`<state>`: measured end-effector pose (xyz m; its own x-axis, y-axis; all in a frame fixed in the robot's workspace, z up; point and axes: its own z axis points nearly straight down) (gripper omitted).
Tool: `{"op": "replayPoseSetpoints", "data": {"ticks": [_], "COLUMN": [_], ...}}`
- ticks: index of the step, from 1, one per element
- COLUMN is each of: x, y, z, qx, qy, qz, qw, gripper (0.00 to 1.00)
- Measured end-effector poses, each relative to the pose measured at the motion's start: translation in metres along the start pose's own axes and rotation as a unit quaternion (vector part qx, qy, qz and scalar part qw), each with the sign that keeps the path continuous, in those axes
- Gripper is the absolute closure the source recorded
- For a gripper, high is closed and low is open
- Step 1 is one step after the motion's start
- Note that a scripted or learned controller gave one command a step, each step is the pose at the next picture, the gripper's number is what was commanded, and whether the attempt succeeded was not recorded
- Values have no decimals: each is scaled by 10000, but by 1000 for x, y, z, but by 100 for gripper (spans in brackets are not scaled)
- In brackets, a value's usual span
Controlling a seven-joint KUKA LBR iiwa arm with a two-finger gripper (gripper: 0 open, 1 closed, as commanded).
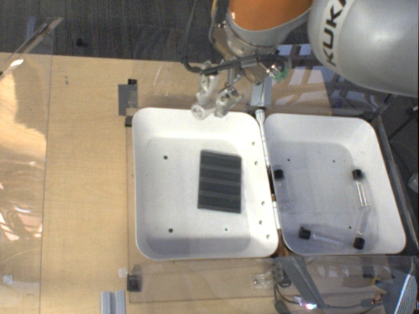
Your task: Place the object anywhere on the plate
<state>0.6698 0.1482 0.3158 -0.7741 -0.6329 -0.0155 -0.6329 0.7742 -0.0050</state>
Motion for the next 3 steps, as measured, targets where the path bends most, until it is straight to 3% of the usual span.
{"op": "replayPoseSetpoints", "data": {"ticks": [1, 2, 3], "x": [-33, -55, -55], "y": [42, 69, 68], "z": [46, 33, 14], "qx": [-8, -6, 5], "qy": [33, 17, 25], "qz": [2461, 3239, 5040], "qw": [9693, 9461, 8637], "gripper": [100, 100, 100]}}
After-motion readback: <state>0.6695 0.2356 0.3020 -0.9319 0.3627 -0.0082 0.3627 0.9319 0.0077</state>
